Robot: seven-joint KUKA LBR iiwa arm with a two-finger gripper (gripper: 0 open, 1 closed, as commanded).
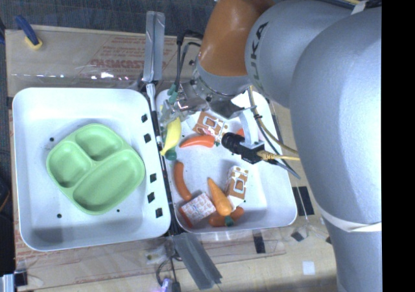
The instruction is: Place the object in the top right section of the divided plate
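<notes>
The banana (172, 136) is the likeliest object here, judging only by where the gripper (176, 104) sits. It is a small yellow toy piece lying to the right of the divided plate (58, 174), just across the wall between the two bins and hard against the left wall of the right bin (285, 209). It runs roughly parallel to that wall.

The gripper hangs just past the banana's end, on the side farther up the view from the plate. Cabling and the wrist crowd around it, so you cannot tell whether it is spread, closed or pinching anything. Treat the banana as not yet held.

Expect a light, hollow-feeling plastic piece, stiff and smooth, with a curved back that can squirt out of a tight pinch. Take it across its middle, where it is thickest, and close across the narrow width, not along the length. The bin wall on the plate side leaves little room there, so you may need to nudge it away from the plate first.

An orange-red pepper (196, 143) lies just beyond the banana, farther right of the plate, and may get caught in the grasp.

The target looks like the small upper compartment (97, 141) of the plate, which has nothing in it.
</notes>
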